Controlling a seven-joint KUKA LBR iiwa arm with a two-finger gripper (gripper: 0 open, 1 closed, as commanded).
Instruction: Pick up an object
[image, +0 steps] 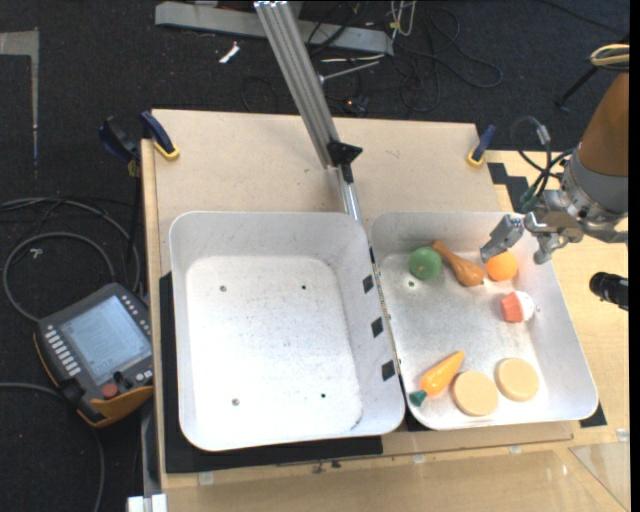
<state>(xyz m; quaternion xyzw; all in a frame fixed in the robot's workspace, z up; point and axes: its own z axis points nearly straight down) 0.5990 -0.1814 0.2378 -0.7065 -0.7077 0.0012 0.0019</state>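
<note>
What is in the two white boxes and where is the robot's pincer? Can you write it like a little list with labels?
left bin: nothing inside that I can see
right bin: holds all the toy food
green ball: far side, near the divider
orange ball: far side, beside a brown drumstick-like piece
red and white piece: right of middle
carrot: near edge
two round cream discs: near edge, side by side
pincer: open, above the orange ball, holding nothing
</note>
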